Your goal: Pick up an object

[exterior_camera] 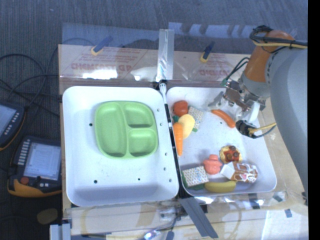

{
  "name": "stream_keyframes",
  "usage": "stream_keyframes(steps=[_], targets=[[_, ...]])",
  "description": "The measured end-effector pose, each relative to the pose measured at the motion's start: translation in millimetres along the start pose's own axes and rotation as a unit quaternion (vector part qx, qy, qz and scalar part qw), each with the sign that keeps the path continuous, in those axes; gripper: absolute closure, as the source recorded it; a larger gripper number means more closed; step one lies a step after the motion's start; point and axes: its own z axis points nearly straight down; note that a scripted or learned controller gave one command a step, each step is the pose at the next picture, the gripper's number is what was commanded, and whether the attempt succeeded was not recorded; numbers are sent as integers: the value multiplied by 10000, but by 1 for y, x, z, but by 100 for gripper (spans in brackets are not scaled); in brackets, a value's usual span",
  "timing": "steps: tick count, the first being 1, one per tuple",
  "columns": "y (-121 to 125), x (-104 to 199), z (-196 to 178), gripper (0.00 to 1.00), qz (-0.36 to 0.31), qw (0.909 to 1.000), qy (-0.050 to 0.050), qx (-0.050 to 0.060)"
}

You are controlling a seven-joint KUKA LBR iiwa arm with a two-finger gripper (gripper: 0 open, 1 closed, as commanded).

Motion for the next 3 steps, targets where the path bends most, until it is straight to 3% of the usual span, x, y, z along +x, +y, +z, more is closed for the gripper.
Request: stream_keyframes(steps=[1, 2, 3], targets=[[3, 2, 5, 0, 132, 9999, 6, -22], [6, 11, 6, 0, 590, 9982, -49, 60], [8, 13, -5, 100, 581, 9983, -42, -14]])
